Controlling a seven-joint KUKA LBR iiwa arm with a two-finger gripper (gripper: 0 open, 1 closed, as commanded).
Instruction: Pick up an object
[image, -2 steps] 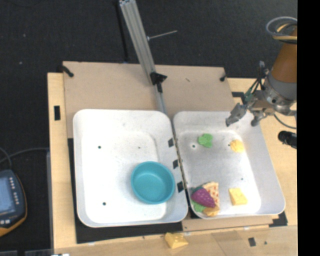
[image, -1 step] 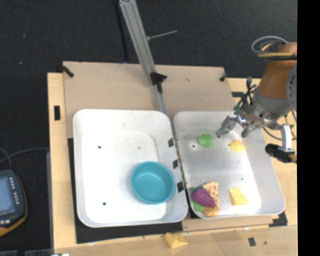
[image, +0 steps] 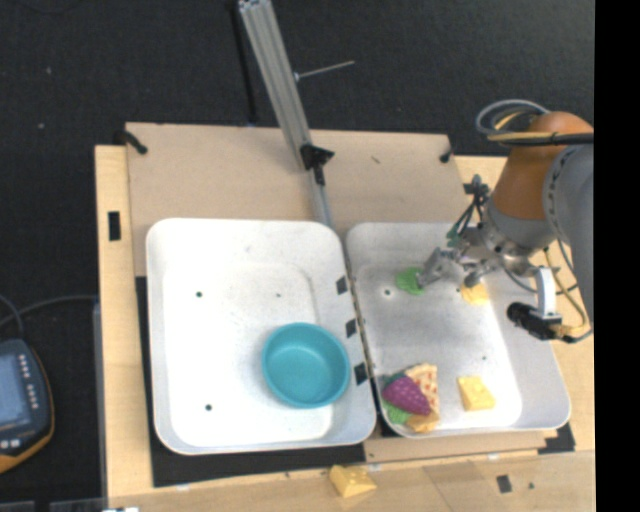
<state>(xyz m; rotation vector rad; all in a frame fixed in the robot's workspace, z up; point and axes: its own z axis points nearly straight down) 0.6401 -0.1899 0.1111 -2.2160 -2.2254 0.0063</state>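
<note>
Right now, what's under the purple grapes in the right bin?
The purple grapes lie partly on a pizza slice in the right bin, at its near-left corner. How much of the slice lies beneath them is covered.

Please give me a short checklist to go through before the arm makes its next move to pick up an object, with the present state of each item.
1. Tool is over the right bin: ok.
2. A target is close: the green piece lies just by the tool tip: ok.
3. Object between the tool's fingers: cannot tell, the view is too small there.
4. Other objects are away from the tool: purple piece and yellow block lie at the bin's near edge: ok.
5. Small yellow piece sits right under the wrist, may be bumped: not ok.
6. Blue bowl stays in the left bin, apart from the arm: ok.
</note>
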